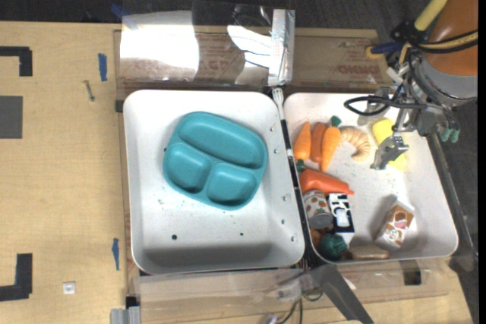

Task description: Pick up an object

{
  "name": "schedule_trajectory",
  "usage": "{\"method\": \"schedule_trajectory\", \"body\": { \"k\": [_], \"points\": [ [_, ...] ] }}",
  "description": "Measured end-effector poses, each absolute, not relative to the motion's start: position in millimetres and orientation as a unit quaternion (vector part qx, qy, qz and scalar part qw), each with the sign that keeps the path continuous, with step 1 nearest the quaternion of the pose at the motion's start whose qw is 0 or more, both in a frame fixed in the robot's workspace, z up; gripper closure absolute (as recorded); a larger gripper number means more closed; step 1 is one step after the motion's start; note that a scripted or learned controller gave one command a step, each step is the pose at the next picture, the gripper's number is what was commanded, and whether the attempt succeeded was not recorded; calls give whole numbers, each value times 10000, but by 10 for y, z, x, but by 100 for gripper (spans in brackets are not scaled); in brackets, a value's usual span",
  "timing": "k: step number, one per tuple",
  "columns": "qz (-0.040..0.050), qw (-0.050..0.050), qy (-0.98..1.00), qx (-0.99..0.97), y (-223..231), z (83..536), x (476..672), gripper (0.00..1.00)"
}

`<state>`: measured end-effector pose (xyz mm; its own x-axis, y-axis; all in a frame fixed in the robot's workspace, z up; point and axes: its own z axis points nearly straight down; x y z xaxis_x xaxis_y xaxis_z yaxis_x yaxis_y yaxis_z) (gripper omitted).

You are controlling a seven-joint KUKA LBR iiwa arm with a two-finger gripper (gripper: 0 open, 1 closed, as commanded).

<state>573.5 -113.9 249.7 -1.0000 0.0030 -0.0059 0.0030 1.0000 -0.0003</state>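
The left bin (144, 163) is white with a few dark specks, and the tray (216, 158) in it is plain teal. The right bin (440, 186) is white too. By its left wall lie orange carrots (317, 143) with green tips; just right of them a pale tan shell-like piece (355, 139), and further right a yellow piece (383, 129). Below the carrots sit a can (316, 207) with a brown and white label and a dark blue and white box (342, 212). Right of the box lies a brown and white carton (396, 224). The bench (53, 186) is light tan with black marks.
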Motion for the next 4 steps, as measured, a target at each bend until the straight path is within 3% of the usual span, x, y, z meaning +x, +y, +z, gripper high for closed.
{"method": "schedule_trajectory", "body": {
  "k": [1,2,3,4],
  "points": [
    [-1,-9,9791,2034,-1645,984,5511,0],
    [-15,56,9992,394,-1862,888,4829,0],
    [0,67,9920,1262,-2220,883,4839,0],
    [-16,127,9921,1248,-2216,1013,4877,100]
  ]
}}
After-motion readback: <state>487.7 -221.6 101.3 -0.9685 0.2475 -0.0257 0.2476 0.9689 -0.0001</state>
